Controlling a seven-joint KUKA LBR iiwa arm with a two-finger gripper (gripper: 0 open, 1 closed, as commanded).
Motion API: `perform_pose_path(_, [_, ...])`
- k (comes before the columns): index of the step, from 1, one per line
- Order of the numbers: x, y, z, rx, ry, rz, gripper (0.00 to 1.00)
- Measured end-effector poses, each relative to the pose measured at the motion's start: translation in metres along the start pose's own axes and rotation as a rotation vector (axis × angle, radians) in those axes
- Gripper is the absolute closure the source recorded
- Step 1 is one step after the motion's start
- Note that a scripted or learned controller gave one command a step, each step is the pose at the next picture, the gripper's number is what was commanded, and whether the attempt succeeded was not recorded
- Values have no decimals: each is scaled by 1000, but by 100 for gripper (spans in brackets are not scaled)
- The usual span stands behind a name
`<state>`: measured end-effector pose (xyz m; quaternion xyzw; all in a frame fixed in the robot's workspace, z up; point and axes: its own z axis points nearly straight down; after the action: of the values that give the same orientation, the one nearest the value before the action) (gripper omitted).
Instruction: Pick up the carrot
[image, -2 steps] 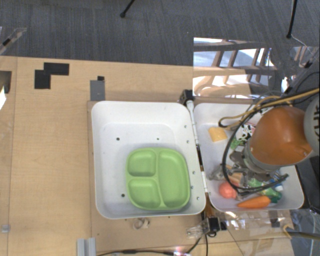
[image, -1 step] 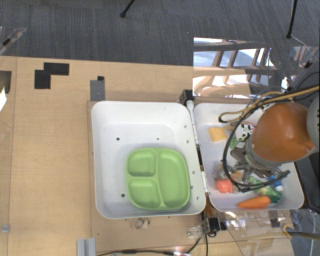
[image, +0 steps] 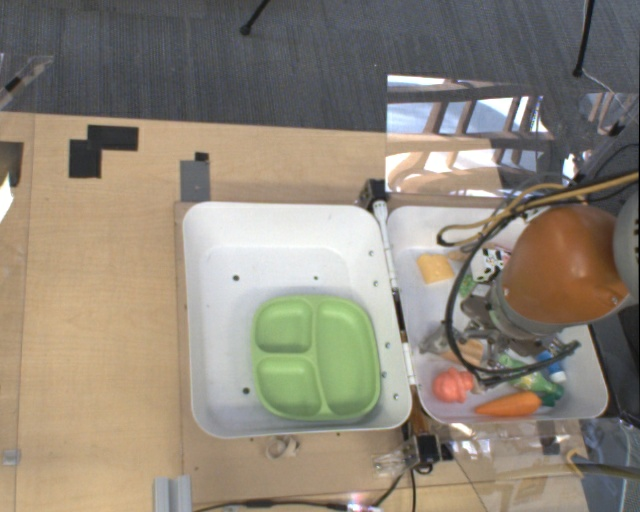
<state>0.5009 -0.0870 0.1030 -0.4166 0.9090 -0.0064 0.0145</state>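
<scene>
Counter (image: 100, 330): pale wood, carries two shallow white bins side by side; black patches at its far left corner.

Left bin (image: 290, 235): white, holds a green divided plate (image: 317, 356) with three compartments, all bare.

Right bin (image: 598, 392): white, crowded. My arm (image: 560, 265) hangs over it, the orange band bulking above the wrist, cables looping beside it.

My pincer (image: 487, 352): low in the right bin, over its near half. The wrist hides the fingers from above, so I cannot tell whether it stands wide or narrow, and I see nothing held.

Carrot (image: 508, 405): orange, lying flat and lengthwise along the near wall of the right bin, just nearer the rim than my pincer.

Neighbours: a round pinkish-red piece (image: 454, 385) just left of the carrot's tip; a green item (image: 535, 382) and a small blue one (image: 555, 376) close behind it; a yellow block (image: 435, 268) and a black-and-white piece (image: 488, 264) toward the far side.

Handling note: my judgement is that I should shift toward the near wall, set the fingers across the carrot's short width at its thicker middle, and keep off the wall and the pink piece.

Writing: none legible on any item.
</scene>
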Motion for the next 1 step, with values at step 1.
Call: perform_pose_path(1, [0, 0, 13, -13, 8, -180, 0])
